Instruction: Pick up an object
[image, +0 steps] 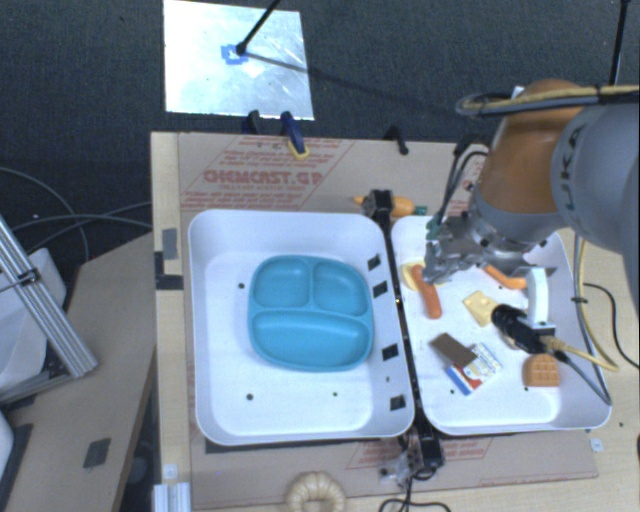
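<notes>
Brown cardboard with red lettering (265, 175) covers the surface, and dark carpet (80, 90) lies beyond it under a shiny silver sheet (200, 60). On the cardboard, the left white bin (215, 300) holds a light blue sectioned plastic plate (310, 312), and the right white bin (500, 405) carries the loose pieces.

The grey arm with an orange band (530, 150) reaches in from the right. Its end effector (438, 268) hangs low over the far left part of the right bin, close to the wall between the bins. Whether it is open or closed, and whether it has hold of anything, cannot be told.

Just beside its tip lies an orange sausage-shaped toy (430, 299), slanted, with a small pale yellow piece (410, 275) next to it on the left. A yellow cheese-like wedge (479, 306) lies to the right of the sausage. An orange carrot-like stick (505, 278) lies partly under the wrist.

Nearer the camera, a brown rectangular block (452, 349) touches a small white card with red and blue print (477, 367). A tan waffle square (541, 371) sits near the right wall. Outside the bins, a small orange thing (401, 207) lies by a black clip (379, 202) at the far rim. A braided tan ring (318, 491) lies at the near edge of the surface.
</notes>
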